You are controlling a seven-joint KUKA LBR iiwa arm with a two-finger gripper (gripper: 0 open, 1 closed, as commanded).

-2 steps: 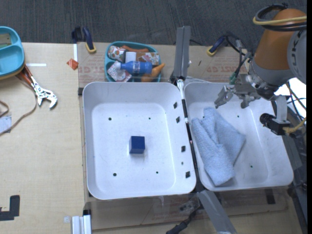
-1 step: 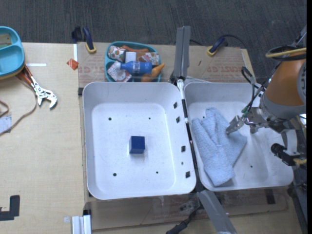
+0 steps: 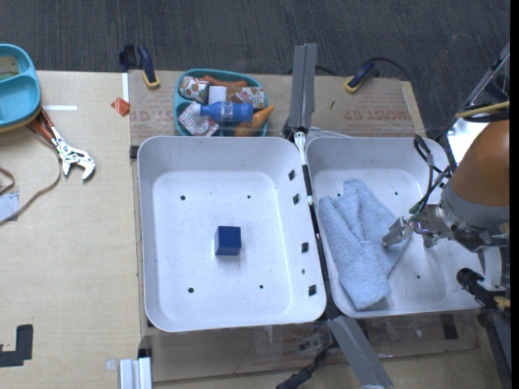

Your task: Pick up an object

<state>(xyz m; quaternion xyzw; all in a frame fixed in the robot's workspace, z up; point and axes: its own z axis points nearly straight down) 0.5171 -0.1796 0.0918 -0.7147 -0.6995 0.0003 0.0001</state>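
A small dark blue block (image 3: 229, 240) lies near the middle of the left white bin (image 3: 162, 217). A crumpled pale blue-grey cloth (image 3: 357, 241) lies along the left half of the right white bin (image 3: 422, 286). My gripper (image 3: 405, 232) hangs low over the right bin, just off the cloth's right edge and touching or nearly touching it. The arm's orange band (image 3: 486, 164) rises behind it at the right. Nothing can be seen held in the gripper.
Behind the left bin stands a teal bowl (image 3: 220, 104) heaped with several small items. A wrench (image 3: 73, 159) and a teal tray (image 3: 16, 87) lie on the bench at far left. Yellow clamps (image 3: 357, 78) sit at the back edge.
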